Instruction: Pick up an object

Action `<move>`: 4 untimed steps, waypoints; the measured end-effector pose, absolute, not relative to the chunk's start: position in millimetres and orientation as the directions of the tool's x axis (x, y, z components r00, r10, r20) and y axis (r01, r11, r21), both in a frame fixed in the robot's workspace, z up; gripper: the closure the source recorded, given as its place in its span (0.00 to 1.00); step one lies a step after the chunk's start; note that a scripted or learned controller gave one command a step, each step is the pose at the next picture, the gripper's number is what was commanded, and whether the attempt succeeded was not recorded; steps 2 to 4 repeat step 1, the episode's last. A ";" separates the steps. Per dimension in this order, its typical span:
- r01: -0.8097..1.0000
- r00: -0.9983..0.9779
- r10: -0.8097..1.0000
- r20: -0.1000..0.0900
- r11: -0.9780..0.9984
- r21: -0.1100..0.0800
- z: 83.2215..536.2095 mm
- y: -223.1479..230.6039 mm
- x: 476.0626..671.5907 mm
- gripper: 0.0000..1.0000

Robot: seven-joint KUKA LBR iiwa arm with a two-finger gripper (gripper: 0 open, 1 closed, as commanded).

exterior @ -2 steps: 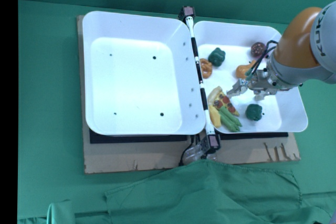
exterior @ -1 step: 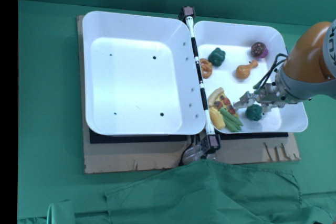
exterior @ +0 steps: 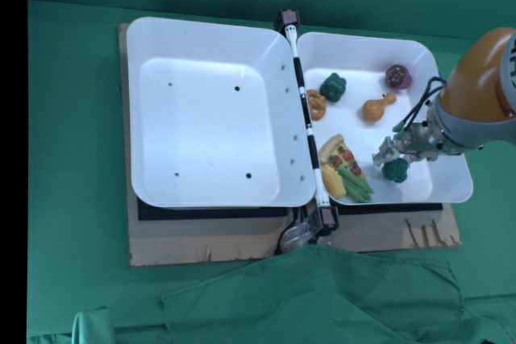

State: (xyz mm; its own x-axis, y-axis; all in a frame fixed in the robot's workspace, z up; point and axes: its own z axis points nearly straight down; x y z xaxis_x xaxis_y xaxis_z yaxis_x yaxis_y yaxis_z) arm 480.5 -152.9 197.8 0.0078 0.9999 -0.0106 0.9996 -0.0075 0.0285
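My gripper [exterior: 392,156] hangs low over the right bin [exterior: 419,52], near its front right part. Directly under its fingertips lies a small dark green broccoli-like piece [exterior: 396,170]. The view does not make clear whether that piece is between the fingers. To the left lie a pizza slice [exterior: 335,154], a yellow banana [exterior: 331,180] and green bean pods [exterior: 355,182]. Farther back are a dark green pepper [exterior: 332,86], a pretzel [exterior: 315,104], an orange chicken drumstick [exterior: 376,107] and a purple piece [exterior: 397,76].
The left bin [exterior: 153,44] sits beside the right one, split from it by a black-and-white divider rail [exterior: 303,105]. Both rest on a cardboard sheet [exterior: 201,250]. Green cloth [exterior: 322,294] bunches along the front.
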 end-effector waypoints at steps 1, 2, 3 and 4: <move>1.000 0.021 1.000 -0.004 -0.021 0.009 257.5 -154.0 473.0 1.00; 1.000 0.021 1.000 -0.004 -0.021 0.009 257.5 -154.0 473.0 1.00; 1.000 0.021 1.000 -0.004 -0.021 0.009 257.5 -154.0 473.0 1.00; 1.000 0.021 1.000 -0.004 -0.021 0.009 257.5 -154.0 473.0 1.00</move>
